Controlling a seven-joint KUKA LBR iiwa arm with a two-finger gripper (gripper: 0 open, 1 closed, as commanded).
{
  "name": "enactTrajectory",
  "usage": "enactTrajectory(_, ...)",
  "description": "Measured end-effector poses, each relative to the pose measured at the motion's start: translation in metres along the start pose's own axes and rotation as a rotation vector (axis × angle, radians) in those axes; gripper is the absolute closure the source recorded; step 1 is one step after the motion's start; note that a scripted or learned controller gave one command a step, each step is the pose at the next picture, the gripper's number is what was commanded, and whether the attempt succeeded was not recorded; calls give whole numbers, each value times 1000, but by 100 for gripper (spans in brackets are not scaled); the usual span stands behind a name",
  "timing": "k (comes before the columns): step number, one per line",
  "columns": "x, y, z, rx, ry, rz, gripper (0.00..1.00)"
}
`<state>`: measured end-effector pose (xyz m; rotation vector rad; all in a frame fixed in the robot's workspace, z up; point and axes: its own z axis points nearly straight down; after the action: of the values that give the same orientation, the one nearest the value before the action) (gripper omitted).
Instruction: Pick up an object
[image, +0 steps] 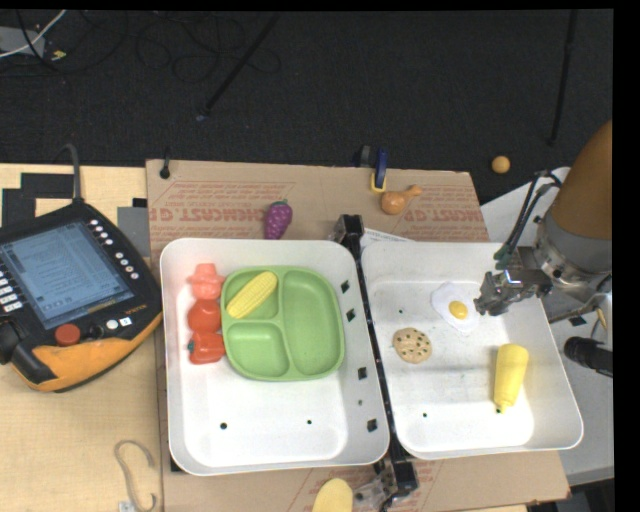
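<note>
Camera view: the gripper (497, 292) hangs over the right bin (560, 425), near its far right side, just beside the fried egg (453, 304) (a flat white toy with a yellow yolk). How far apart the jaws stand I cannot tell; the dark fingertip parts are too small and blurred, and nothing is seen held between them.

The likely targets in that bin are 3: the egg, the cookie (412, 345) nearer the middle, and the yellow bottle (509, 375) lying toward the front right.

The main risk, as I judge it, is the egg: it lies so flat that the jaws may close above it or skid it against the bin floor. A descent off-centre could also catch the bin wall.
</note>
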<state>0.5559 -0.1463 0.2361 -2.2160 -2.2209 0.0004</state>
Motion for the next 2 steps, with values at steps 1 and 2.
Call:
enactTrajectory(1, 55, -13, 13, 2, 0, -1, 100)
enactTrajectory(2, 111, -26, 22, 2, 0, -1, 100)
